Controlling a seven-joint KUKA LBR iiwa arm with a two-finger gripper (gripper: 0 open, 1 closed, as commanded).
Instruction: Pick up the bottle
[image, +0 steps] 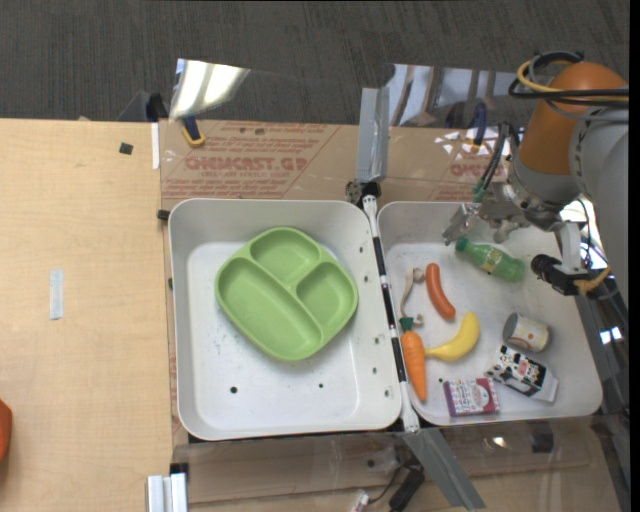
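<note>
A small green bottle lies on its side at the back of the right bin, its cap pointing up-left. My gripper hangs right behind and above it, at the bin's far rim. The two fingers stand spread apart, so the gripper is open. The bottle sits just in front of the fingertips, not between them.
The right bin also holds a red sausage, a banana, a carrot, a small grey can, a purple packet and a patterned box. A green divided plate lies in the left bin.
</note>
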